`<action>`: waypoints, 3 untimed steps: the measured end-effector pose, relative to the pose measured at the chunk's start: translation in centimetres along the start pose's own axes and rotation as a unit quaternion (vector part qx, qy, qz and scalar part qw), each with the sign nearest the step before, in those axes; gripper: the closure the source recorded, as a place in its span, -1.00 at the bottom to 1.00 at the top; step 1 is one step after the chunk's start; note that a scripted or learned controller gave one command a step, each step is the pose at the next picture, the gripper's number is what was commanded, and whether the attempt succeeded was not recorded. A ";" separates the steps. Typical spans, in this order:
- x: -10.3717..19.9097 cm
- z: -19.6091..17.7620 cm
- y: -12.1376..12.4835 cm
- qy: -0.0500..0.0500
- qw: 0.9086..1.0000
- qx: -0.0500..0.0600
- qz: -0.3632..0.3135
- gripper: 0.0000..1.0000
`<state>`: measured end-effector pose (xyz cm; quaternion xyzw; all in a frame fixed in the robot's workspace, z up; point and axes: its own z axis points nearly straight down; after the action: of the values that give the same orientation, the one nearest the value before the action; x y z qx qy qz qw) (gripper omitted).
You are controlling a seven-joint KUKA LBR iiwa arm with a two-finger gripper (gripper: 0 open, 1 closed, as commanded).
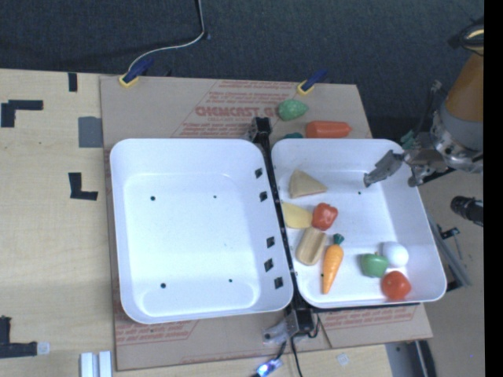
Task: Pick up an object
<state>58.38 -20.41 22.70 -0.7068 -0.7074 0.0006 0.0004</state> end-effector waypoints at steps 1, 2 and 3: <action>5.0 11.1 -1.6 0.003 1.000 0.005 -0.001 -1.00; 9.5 14.3 -1.9 -0.002 1.000 -0.001 -0.001 -1.00; 9.3 13.1 -1.9 -0.001 1.000 -0.002 0.001 1.00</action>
<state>56.51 -11.11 9.60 -0.7072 -0.7071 0.0005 -0.0017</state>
